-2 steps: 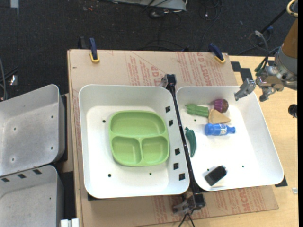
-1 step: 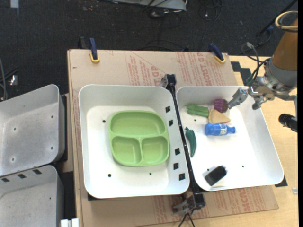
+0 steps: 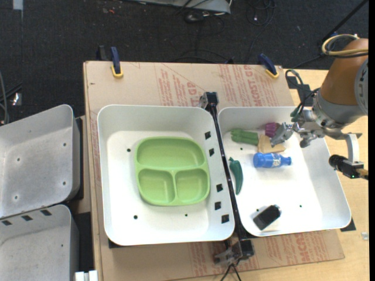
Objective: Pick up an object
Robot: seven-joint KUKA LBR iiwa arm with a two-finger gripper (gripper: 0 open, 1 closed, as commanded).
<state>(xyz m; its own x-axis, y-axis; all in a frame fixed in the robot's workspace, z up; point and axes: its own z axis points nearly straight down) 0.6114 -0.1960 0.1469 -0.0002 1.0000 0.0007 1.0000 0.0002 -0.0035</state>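
My gripper [image 3: 293,137] hangs over the back of the right bin [image 3: 319,186], its two fingers spread apart with nothing between them. The left finger [image 3: 280,135] is close to a tan block [image 3: 269,146] and a purple item [image 3: 270,127]. Just below and to the left of the gripper lies a blue bottle [image 3: 271,160] on its side. A light green item [image 3: 244,136] rests at the back left of this bin. A dark green item [image 3: 236,174] lies along the left wall, and a black object [image 3: 266,216] sits near the front.
The left bin [image 3: 117,215] holds a green divided plate [image 3: 173,170]. A black divider bar [image 3: 222,157] runs between the bins. A bare white floor stretches across the right half of the right bin. Clamps [image 3: 116,69] grip the board's back edge.
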